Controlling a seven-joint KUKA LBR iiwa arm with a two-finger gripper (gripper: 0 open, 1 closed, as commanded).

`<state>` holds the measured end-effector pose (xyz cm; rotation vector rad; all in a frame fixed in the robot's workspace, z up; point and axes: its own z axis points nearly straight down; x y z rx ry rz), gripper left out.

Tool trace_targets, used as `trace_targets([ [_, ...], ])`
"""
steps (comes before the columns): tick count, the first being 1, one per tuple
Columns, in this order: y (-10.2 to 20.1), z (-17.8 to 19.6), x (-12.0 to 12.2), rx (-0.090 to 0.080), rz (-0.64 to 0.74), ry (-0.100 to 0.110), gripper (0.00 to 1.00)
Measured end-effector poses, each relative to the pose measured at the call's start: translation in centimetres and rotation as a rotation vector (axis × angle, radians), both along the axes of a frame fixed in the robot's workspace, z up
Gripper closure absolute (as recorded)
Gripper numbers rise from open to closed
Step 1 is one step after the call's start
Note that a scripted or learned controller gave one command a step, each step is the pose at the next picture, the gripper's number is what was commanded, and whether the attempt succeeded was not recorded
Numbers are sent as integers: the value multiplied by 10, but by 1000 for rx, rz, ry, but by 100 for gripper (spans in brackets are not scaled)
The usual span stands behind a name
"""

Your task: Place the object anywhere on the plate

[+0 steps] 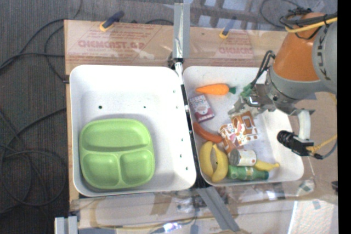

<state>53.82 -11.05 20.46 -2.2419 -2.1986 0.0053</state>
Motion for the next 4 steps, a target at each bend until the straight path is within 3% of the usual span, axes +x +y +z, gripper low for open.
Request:
trace_targets([
  [1,0,0,0,0,0,0,0],
  [2,-8,-47,-34,0,-242,2,0],
  [3,-7,-39,-34,2,-240,7,100],
  [4,67,-22,-56,1,-198,3,100],
])
